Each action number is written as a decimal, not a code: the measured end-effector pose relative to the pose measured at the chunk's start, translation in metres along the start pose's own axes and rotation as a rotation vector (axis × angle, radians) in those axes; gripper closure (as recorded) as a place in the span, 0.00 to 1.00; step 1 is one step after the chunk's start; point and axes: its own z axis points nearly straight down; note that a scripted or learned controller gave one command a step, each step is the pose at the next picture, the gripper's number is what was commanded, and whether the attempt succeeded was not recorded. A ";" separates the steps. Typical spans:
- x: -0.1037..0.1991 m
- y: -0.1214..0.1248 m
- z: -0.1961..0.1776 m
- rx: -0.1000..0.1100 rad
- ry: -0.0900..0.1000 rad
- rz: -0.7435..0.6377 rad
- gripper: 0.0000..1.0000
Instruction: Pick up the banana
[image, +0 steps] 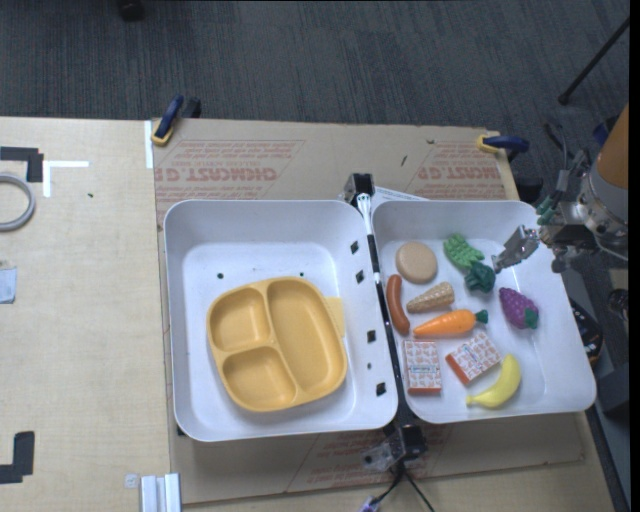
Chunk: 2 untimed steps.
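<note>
Gripper, mine, hanging over the upper right part of the right bin, near its far rim; whether it is spread or closed I cannot tell from this slant, and nothing shows in it. Nearest item: green leafy toy, just beside my tip. Next: purple grapes, a little below. Then round tan bun, cone, red sausage and carrot across the bin's middle, with two small printed boxes under them. Banana: yellow, lying in the bin's lower right corner, touching one box, well apart from me (the farthest piece from my tip). Left bin: one yellow divided plate. Status, as I judge it: nothing lifted; approach, descent, grasp and lift all remain.
</note>
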 end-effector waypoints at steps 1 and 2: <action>-0.016 -0.066 0.156 -0.003 0.000 -0.067 0.00; -0.015 -0.064 0.145 -0.008 0.000 -0.066 1.00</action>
